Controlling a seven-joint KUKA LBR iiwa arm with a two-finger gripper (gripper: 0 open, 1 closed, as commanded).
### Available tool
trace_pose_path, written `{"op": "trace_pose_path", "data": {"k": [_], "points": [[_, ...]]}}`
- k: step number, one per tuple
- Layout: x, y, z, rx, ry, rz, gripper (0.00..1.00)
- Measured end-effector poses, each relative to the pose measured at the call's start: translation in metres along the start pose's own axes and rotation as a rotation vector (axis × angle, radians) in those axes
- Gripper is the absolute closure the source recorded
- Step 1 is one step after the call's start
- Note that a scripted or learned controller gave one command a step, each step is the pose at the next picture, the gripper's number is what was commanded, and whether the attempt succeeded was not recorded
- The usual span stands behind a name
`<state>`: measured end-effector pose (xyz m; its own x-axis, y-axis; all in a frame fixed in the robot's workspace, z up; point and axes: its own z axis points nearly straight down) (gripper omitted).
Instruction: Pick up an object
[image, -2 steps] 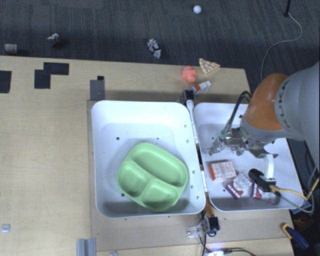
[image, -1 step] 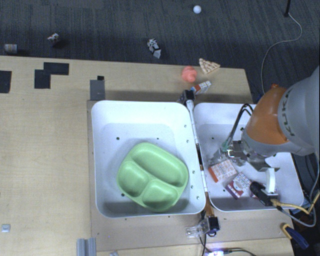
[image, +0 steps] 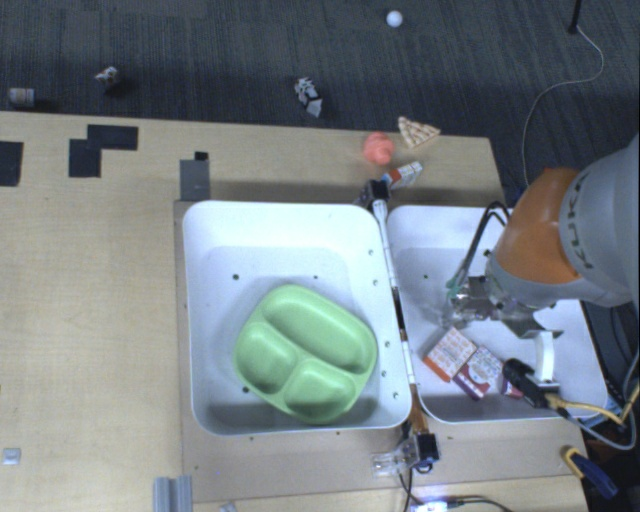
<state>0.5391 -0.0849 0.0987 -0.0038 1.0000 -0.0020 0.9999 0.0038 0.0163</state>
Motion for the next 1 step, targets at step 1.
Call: {"op": "trace_pose_path", "data": {"k": [1], "points": [[-0.0787, 0.0882, -0.0670, 0.009, 0.000, 0.000, 1.00]]}}
